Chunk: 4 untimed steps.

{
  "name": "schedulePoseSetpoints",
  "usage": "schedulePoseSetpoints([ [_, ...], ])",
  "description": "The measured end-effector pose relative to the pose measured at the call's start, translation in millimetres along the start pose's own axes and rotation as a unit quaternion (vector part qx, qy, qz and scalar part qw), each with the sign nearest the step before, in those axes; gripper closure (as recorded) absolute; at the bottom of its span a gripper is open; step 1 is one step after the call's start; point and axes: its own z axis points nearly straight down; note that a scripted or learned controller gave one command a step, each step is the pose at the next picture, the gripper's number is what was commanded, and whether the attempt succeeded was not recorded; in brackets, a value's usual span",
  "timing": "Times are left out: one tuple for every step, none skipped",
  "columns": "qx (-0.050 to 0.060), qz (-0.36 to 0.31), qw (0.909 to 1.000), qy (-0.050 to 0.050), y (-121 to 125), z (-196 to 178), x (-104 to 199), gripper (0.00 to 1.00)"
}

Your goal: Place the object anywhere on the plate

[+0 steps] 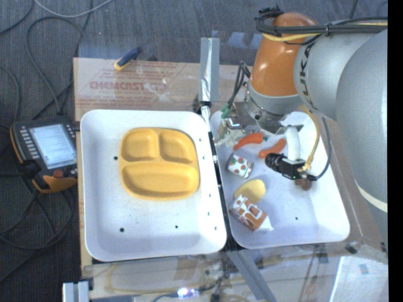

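Hard to read the two-finger gripper [234, 126] under the grey arm w/ orange band [284, 49]: wrist bulk and cables cover most of it, so can't tell whether it is apart, together or clamped on anything. Seen low over the far-left corner of the right shallow white bin [327, 225], near the divider. Partly hidden beneath the wrist: an orange carrot-shaped toy [250, 140] and a second orange piece [274, 146] beside it, poss. one object, outline unclear. Black cylindrical fitting [283, 165] w/ yellow cable cut off behind the arm.

In clear view in the right bin: small white cup w/ red and green dots [239, 165], tilted; pale yellow rounded lump [252, 188] just below it; brown-and-white patterned block [249, 213] touching the lump's near side. Which one is the task's object: can't tell.

Yellow three-compartment plastic plate [160, 163] lies flat in the left white bin [107, 231], well apart from the gripper.
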Motion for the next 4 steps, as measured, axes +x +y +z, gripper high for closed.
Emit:
schedulePoseSetpoints([
  [0.001, 0.121, 0.9926, 0.001, -66, 24, 2, 1.00],
  [0.000, 0.025, 0.9997, -0.001, -10, 29, 83, 1.00],
  [0.000, -0.153, 0.9883, -0.002, 21, 29, 90, 1.00],
  [-0.001, -0.331, 0.9438, -0.001, 31, 26, 104, 1.00],
])
